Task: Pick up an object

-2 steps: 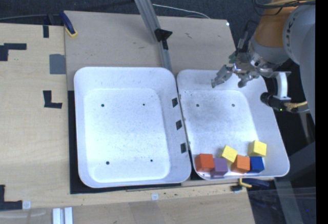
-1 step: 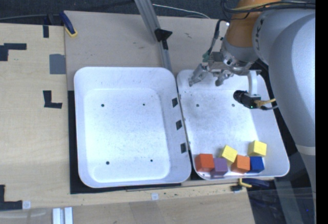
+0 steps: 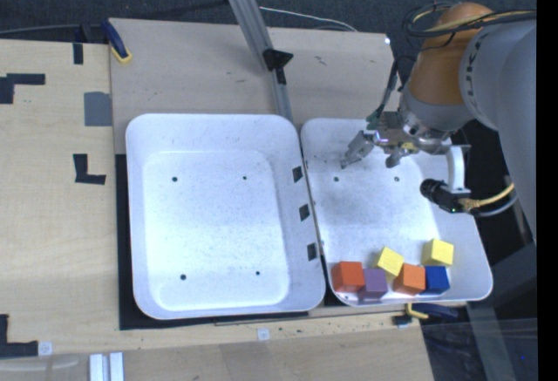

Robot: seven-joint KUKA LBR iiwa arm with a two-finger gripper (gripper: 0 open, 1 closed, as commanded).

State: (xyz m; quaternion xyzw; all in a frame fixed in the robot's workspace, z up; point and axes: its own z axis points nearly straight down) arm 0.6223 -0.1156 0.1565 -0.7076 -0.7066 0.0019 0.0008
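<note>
Hovering arm: the grey arm (image 3: 475,65) with its orange band reached in from the right, above the upper part of the right bin (image 3: 349,196).
Gripper: the gripper (image 3: 373,153) hung over the top of the right bin with its two fingers spread apart and nothing between them.
Blocks: six small blocks sat clustered along the near edge of the right bin, well apart from the gripper.
Orange block: an orange block (image 3: 350,275) lay at the left end of the cluster, with a purple block (image 3: 375,282) touching its right side.
Yellow blocks: one yellow block (image 3: 390,261) sat turned cornerwise just behind the purple one; a second yellow block (image 3: 440,251) stood farthest right and a little apart.
Front pair: another orange block (image 3: 411,278) and a blue block (image 3: 437,280) sat side by side at the rim.
Long axis: the blocks looked roughly cubic, so none showed a clear long axis; the row itself ran left to right.
Left bin: the left bin (image 3: 157,144) sat beside the right one on the bench (image 3: 174,65).
</note>
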